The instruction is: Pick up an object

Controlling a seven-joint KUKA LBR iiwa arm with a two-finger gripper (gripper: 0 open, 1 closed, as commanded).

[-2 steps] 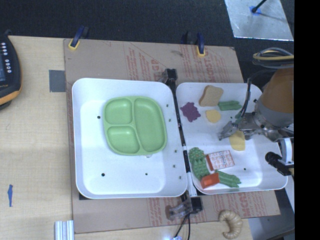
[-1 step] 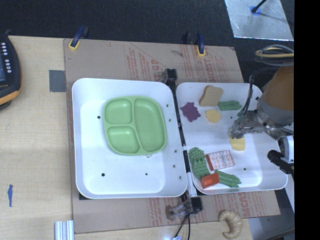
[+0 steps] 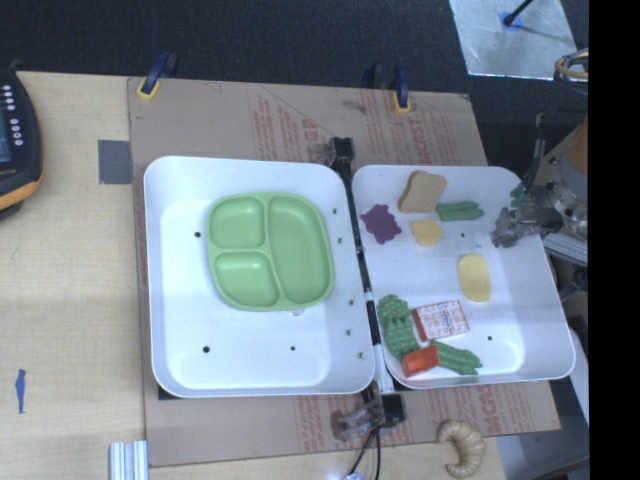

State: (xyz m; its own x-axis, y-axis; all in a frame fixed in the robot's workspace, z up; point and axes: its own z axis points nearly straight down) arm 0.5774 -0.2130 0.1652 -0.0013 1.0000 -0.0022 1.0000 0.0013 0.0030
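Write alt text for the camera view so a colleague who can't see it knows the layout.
The gripper hovers at the right bin's right edge, above scattered toy foods including a bread slice and purple piece. The left bin holds a green divided plate.

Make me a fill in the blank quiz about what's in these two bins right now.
1. The green divided plate lies in the ____ bin.
2. The plate has ____ compartments.
3. The toast slice sits in the ____ bin.
4. The croissant lies ____ both bins.

Missing words: left; three; right; outside
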